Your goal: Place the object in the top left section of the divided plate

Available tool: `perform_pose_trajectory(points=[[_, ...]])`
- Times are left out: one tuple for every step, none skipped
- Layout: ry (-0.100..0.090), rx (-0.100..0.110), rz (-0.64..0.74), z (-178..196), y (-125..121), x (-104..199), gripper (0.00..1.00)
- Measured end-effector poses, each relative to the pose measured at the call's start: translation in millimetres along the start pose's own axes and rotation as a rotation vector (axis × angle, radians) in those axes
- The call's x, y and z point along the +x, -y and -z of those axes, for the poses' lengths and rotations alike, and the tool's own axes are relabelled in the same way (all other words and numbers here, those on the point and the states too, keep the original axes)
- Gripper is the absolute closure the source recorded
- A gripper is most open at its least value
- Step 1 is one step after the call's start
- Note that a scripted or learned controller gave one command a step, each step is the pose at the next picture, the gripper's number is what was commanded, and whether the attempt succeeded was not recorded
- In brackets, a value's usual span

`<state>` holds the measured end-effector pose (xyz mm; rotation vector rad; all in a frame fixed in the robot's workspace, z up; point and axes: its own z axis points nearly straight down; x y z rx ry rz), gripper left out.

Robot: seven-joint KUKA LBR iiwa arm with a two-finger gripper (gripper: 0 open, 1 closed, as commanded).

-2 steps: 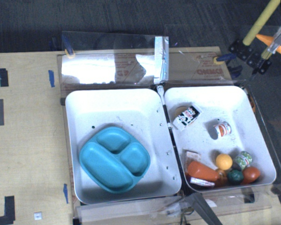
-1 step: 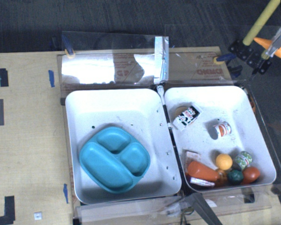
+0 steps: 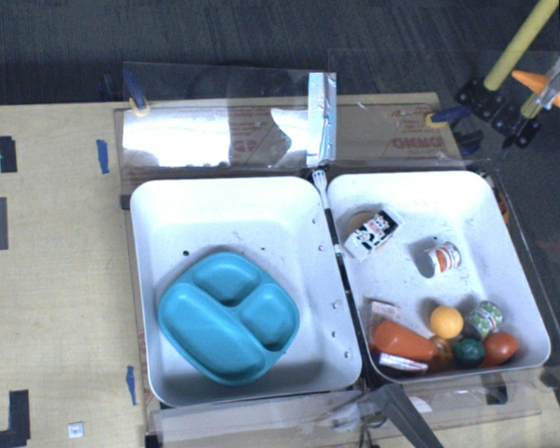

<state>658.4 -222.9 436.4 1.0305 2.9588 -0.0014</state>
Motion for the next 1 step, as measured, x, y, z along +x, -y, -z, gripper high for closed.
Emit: perform_pose_trajectory(points=[[0.001,0.0,0.012,-0.7,-1.8,-2.2,1.0]])
